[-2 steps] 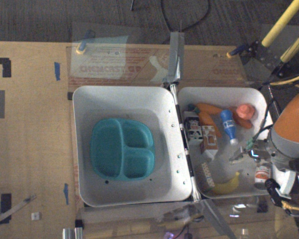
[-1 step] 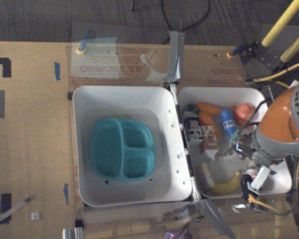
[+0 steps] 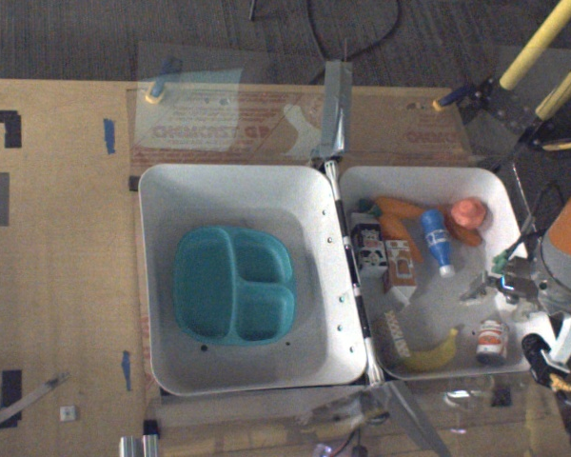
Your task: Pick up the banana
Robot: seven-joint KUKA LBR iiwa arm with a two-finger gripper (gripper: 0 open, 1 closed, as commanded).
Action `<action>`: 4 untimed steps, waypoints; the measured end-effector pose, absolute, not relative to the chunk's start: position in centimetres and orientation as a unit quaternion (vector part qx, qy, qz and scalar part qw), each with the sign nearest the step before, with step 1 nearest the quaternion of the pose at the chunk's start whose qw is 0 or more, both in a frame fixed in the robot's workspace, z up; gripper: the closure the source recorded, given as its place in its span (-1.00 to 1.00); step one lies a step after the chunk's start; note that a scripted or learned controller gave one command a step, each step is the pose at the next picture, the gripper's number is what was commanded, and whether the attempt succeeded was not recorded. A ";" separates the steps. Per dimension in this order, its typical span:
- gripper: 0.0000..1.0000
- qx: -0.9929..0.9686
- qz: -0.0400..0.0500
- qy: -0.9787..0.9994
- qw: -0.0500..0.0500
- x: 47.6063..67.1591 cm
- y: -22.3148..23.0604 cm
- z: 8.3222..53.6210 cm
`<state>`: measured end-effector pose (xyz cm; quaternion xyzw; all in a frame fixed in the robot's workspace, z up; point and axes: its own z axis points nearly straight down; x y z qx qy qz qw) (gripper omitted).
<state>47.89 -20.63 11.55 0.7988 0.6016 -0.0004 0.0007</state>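
Lying in the right bin (image 3: 500,190) near its front wall, the banana (image 3: 436,352) rests beside a small jar (image 3: 491,341). The gripper (image 3: 495,284) sits at the bin's right side, apart from it; its jaw state cannot be told.

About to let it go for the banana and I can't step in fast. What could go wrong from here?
The banana lies against the right bin's near wall, so the tool may hit the rim. A brown packet touches its left end and a small jar sits close on its right; either could get bumped or picked instead.
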 end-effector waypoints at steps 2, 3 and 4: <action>1.00 0.737 0.002 0.676 0.005 48.1 -16.8 9.9; -1.00 0.737 0.002 0.676 0.005 48.1 -16.8 9.9; -1.00 0.716 0.001 0.698 0.004 48.0 -15.8 8.9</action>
